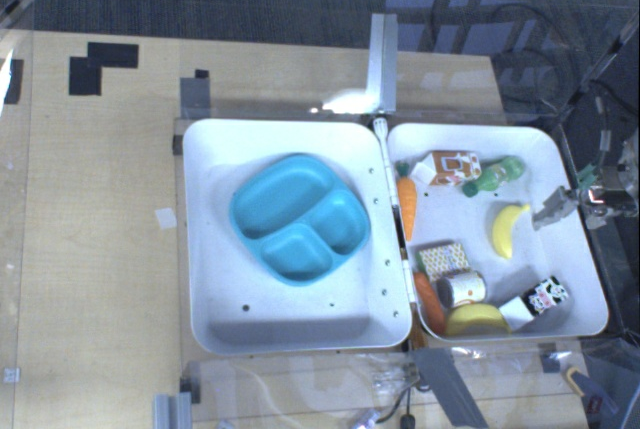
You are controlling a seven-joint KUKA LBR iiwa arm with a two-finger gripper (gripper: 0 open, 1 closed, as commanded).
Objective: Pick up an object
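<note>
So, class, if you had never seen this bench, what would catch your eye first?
The bright blue divided plate lying alone in the left bin. Then the right bin, crowded with small items: a yellow banana mid-right, an orange carrot along its left wall, a green bottle near the top.

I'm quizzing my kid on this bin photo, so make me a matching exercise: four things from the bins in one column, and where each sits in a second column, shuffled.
Things:
1. blue divided plate
2. banana
3. green bottle
4. black and white carton

Places:
A. near corner of the right bin, by the arm's side
B. far part of the right bin
C. left bin
D. middle of the right bin, just left of the gripper

Pairs: 1-C, 2-D, 3-B, 4-A
</note>
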